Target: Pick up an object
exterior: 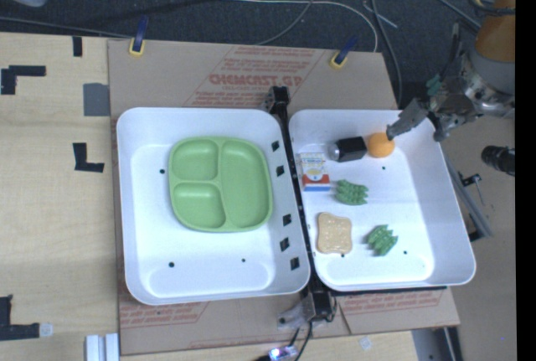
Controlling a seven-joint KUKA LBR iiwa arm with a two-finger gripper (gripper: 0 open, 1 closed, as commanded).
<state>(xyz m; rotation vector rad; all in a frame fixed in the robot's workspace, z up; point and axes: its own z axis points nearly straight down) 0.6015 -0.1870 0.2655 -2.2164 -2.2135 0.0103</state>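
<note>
the objects available for picking are located in the right bin [435, 208]. an orange ball [381, 146] is positioned near the bin's upper edge, touching a dark cylindrical item [349, 149] on its left. a small carton with a red and white label [313, 167] is placed just left of and below the cylinder, close to the divider between the bins. a green leafy toy [352, 193] is found near the centre of the bin, and a second green leafy toy [382, 240] is located lower and further right. a tan slice of toy bread [334, 234] is laid flat at the lower left of the bin, beside the second green toy.

the end effector [404, 122] is positioned over the upper right rim of the right bin, just beside and above the orange ball. whether it is spread or pressed together cannot be told, and nothing is seen held in it. the grey arm [486, 74] is extended in from the right.

the left bin [142, 208] is occupied by a light green divided plate [221, 183] with three compartments. both bins are set on a cardboard sheet [234, 74] laid over the wooden worktop [42, 183].
</note>
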